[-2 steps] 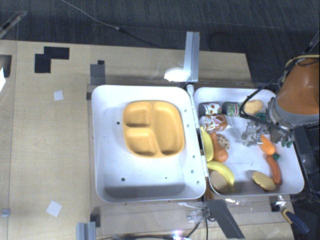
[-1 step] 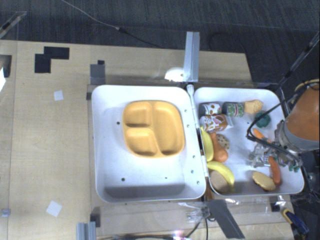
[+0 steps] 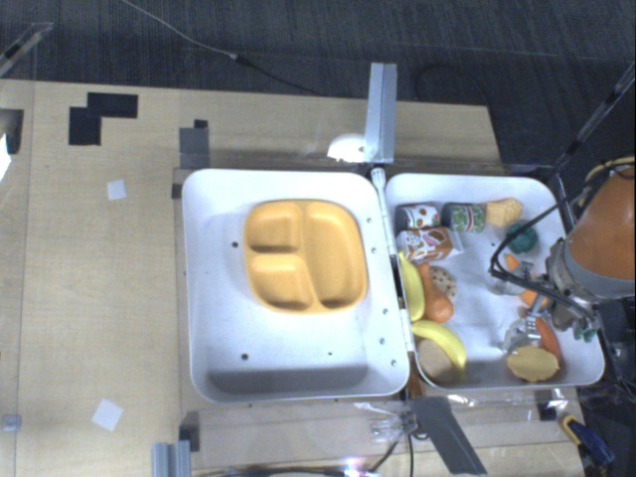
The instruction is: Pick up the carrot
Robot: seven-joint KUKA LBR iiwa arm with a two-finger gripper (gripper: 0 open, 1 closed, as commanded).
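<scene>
the small orange toy carrot (image 3: 548, 337) lies near the front right corner of the right shallow white plastic bin (image 3: 477, 378), just beside a tan potato-shaped toy (image 3: 533, 364); it is probably light, rigid and smooth, so best pinched across its middle. the metal two-finger gripper (image 3: 524, 328) hangs right over it, and whether its fingers are parted or holding anything i cannot tell. the bin floor is slick and crowded, on a pale wooden bench (image 3: 89, 296) with dark carpet (image 3: 298, 18) beyond.

A single fixed camera sits above the desk (image 3: 89, 296) and looks down at a slight slant, far enough back to take in both white bins whole. The left bin (image 3: 214, 266) lies near the middle of the frame and the right bin (image 3: 477, 192) toward the right side. Dark carpeted floor (image 3: 248, 18) fills the top strip beyond the desk's far edge.
</scene>
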